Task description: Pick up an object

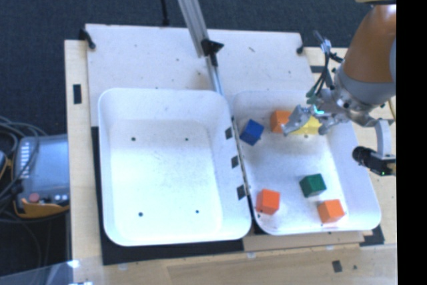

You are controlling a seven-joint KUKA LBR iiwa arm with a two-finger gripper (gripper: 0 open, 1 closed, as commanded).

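Right-hand white bin [347, 163] holding all the candidates: a blue cube [251, 132] near its left wall, an orange cube [280, 121] toward the back, a yellow block [308, 125] just beside that, a green cube [312, 184] lower down, and two more orange cubes [268, 201] [331, 210] along the near edge. Left-hand white bin [107, 143] lying beside it on the surface [147, 53]. Hand [298, 123] hanging low over the back of the right bin, reaching in from the right, its tip sitting right at the seam between the back orange cube and the yellow block. Cannot tell from this slanted view whether apart, together, or clamped on anything; too small and too tangled with the two blocks to judge, so no claim of a hold. Nearest targets, then: yellow block directly under or just right of the tip, back orange cube just to its left, touching or nearly so. Probably mid-descent or at the grasp itself. Crowding of the two blocks likely the main hazard, with a risk of closing on an edge or nudging one aside. Green cube and near orange cubes well apart from the hand, toward the front.
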